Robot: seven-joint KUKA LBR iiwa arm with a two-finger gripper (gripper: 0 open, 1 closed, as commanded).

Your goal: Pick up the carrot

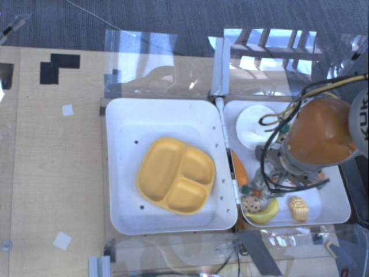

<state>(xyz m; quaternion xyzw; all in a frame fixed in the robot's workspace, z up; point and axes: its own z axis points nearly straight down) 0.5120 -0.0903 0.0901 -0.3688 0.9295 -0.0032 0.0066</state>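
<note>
The two bins, the left bin (121, 172) and the right bin (337, 203), are looking like smooth white plastic with a soft sheen, while the yellow divided plate (176, 175) is showing a matt plastic finish. The carrot (239, 169) is appearing smooth and slightly glossy, and the banana (264, 212) beside it is looking like shiny moulded plastic. The bench (52, 172) is showing a pale, matt wood grain, and the arm's orange band (320, 131) is gleaming like polished plastic.
</note>
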